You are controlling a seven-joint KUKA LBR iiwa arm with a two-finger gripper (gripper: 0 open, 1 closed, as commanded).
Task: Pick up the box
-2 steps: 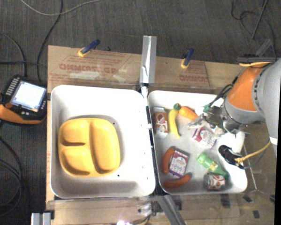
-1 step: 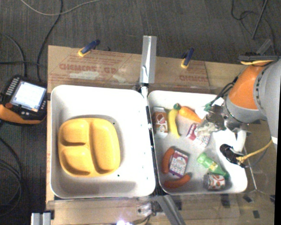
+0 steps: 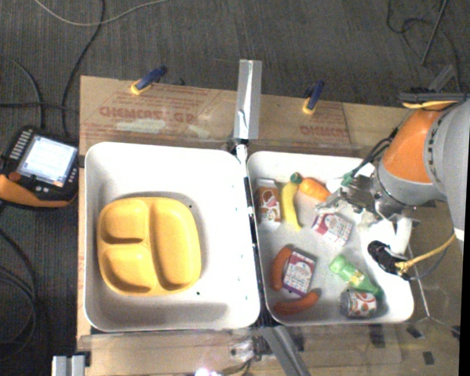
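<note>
The desk (image 3: 98, 105) has two white bins sitting side by side. The left bin (image 3: 142, 159) has a big yellow plate (image 3: 148, 244) in it, the kind with three parts for food.

The right bin (image 3: 402, 306) is full of small toys. The box (image 3: 298, 271), dark red with a white label, lies flat near the middle of that bin. An orange sausage shape (image 3: 280, 266) is just beside it on the left, and another (image 3: 296, 303) lies below it. There is also a yellow banana (image 3: 290, 204), a carrot (image 3: 312, 187), a small red and white carton (image 3: 332, 225), a green toy (image 3: 345, 268) and a can (image 3: 360, 303) lying on its side.

The arm (image 3: 425, 158) comes in from the right. Its end effector (image 3: 359, 196) is over the top right part of that bin, close to the carton and well apart from the box. I cannot tell how it is set.
</note>
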